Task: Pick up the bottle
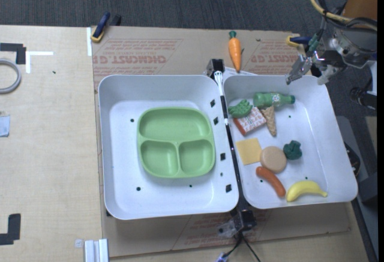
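Landmark: green divided plate [176,150], flat in the left bin [114,135].

Nearest, at the front edge below the plate: black clamp and cable [240,225] at the seam between the bins.

Right of the plate, in the right bin [336,153], front to back:
- yellow banana [306,190] at the front right corner
- orange-red sausage [271,181] just left of the banana
- tan round bun [273,159] touching the sausage's rear end
- yellow cheese square [249,151] beside the bun, plate side
- dark green broccoli [292,150] right of the bun
- red-white sandwich piece [250,121] and cone [270,120] side by side, further back
- leafy green [240,108] at the sandwich's back left

Bottle [273,99]: green, lying on its side, back of the right bin, up and right of the plate, just behind the cone. Nothing gripping it.

Gripper [307,70]: further right and back from the plate, over the right bin's rear right corner, well apart from the bottle. Jaws parted, narrow gap, nothing between them.

Behind the plate, outside the bins on the cardboard surface [150,54]: toy carrot [234,50] back right, blue-yellow clip [100,27] back left.
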You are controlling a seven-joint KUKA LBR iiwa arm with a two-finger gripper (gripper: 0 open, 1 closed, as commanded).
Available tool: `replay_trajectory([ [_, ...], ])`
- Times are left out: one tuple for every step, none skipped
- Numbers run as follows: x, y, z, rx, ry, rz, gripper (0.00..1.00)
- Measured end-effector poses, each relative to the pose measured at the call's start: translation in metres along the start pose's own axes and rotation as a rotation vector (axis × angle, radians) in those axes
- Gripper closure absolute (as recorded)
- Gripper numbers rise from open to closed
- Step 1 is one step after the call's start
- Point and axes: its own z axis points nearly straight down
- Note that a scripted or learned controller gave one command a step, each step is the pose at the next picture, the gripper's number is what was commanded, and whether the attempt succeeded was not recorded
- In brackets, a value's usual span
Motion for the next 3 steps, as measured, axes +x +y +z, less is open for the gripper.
replay_trajectory([
  [0.0,0.0,-0.01,-0.001,-0.002,-0.002,1.0],
  [-0.066,-0.096,-0.035,0.001,0.0,0.141,1.0],
  [0.021,-0.138,-0.021,0.002,0.001,-0.02,1.0],
])
